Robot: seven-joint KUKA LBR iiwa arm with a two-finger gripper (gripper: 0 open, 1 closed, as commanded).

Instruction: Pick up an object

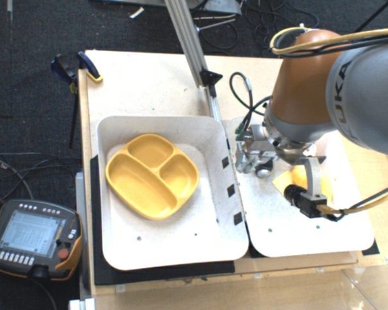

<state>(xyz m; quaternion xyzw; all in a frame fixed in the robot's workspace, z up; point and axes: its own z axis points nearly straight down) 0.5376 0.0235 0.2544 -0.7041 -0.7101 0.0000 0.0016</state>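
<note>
Right of the yellow divided plate (152,176), the big grey arm (310,89) with its orange band hangs over the right bin (278,231). The left bin (174,237) holds that plate, lying flat near its middle, well apart from the arm. The gripper (252,160) sits just past the plate's bin, near the shared edge; whether it is clenched or released I cannot tell. A small yellow piece (297,175) peeks out farther from the plate, partly hidden by the wrist.

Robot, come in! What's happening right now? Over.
Tool low over right bin. Yellow thing beside it, partly hidden. Yellow divided plate sits in left bin.
</note>
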